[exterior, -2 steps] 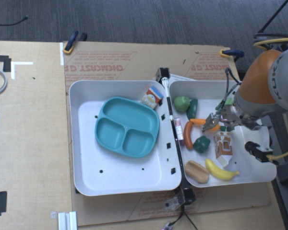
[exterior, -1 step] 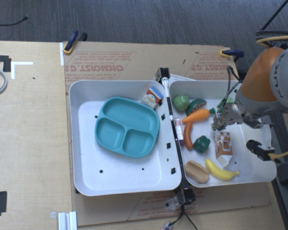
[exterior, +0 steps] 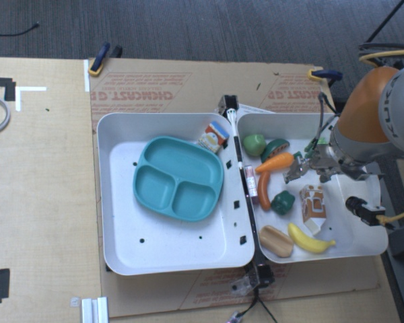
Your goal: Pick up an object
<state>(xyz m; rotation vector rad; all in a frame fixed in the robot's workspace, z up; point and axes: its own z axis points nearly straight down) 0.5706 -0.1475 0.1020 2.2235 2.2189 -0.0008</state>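
Camera view gives us the tabletop point(exterior: 40, 200) from above, with 2 white bins on brown cardboard. We see the left bin point(exterior: 121, 247) holding a teal divided plate point(exterior: 178, 178) near its middle and a small printed packet point(exterior: 213, 138) by its upper right corner. Beside it, the right bin point(exterior: 363, 244) carries the toy food. Our grey arm point(exterior: 374, 120), with its orange band, comes in from the right and ends over this bin. Its claw point(exterior: 297, 170) sits low over the bin's middle; we cannot tell how far it is open, and nothing shows in its grip. Just left of it, almost touching, lies the orange carrot point(exterior: 275, 161). Above the carrot we find a green apple point(exterior: 254, 144). Below the claw lie a white carton point(exterior: 314, 206), a dark green vegetable point(exterior: 282, 202), a yellow banana point(exterior: 310, 239) and a hot dog bun point(exterior: 276, 241).
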